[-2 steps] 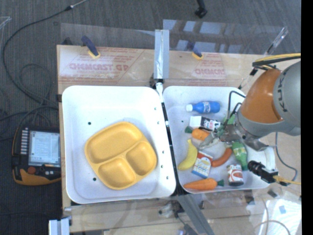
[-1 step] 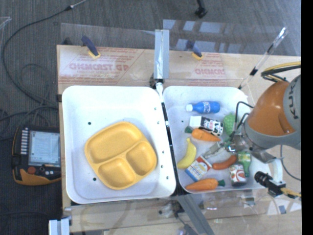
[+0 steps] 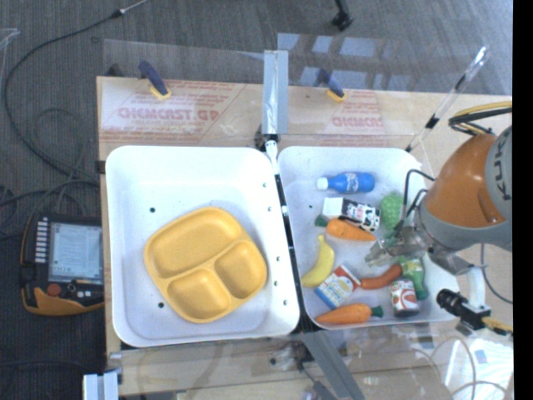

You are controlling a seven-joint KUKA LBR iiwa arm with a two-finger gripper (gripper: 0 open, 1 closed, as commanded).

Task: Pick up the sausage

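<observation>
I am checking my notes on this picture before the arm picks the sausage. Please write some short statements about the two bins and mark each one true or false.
1. The yellow tray lies in the left bin. True.
2. The sausage is on the yellow tray. False: it lies in the right bin, beside the juice carton.
3. The banana lies in the right bin. True.
4. The blue bottle stands upright. False: it lies on its side near the bin's far edge.
5. The pincer hangs over the left bin. False: it is over the right bin, just above the sausage.
</observation>
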